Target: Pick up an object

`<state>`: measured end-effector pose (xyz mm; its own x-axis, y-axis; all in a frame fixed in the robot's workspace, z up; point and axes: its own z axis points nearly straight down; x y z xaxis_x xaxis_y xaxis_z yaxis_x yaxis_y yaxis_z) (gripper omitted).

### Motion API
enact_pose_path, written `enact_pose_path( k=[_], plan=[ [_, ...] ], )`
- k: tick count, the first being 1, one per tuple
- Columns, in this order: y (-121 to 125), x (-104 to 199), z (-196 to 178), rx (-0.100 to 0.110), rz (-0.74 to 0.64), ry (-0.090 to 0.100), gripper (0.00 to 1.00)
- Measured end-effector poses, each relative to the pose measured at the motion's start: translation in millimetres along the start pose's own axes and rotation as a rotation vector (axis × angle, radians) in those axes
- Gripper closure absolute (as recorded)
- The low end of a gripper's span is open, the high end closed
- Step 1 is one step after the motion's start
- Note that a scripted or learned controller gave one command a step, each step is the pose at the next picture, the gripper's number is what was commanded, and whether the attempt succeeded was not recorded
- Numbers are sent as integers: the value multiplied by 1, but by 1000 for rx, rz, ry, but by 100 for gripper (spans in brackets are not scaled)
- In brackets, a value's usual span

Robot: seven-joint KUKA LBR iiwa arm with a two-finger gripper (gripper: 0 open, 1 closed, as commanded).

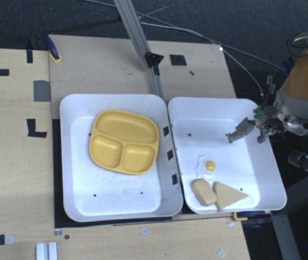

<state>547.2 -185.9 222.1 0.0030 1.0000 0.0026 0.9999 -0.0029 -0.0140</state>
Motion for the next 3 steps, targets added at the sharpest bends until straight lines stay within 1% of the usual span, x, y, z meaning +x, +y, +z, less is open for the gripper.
enact_pose_path(
  k=[1,2,3],
  plan=[
    [3,0,-7,-13,-4,-3,0],
    [-3,-7,51,-8,-2,-2,0],
    [-1,-10,96,-9,-3,-2,0]
  ],
)
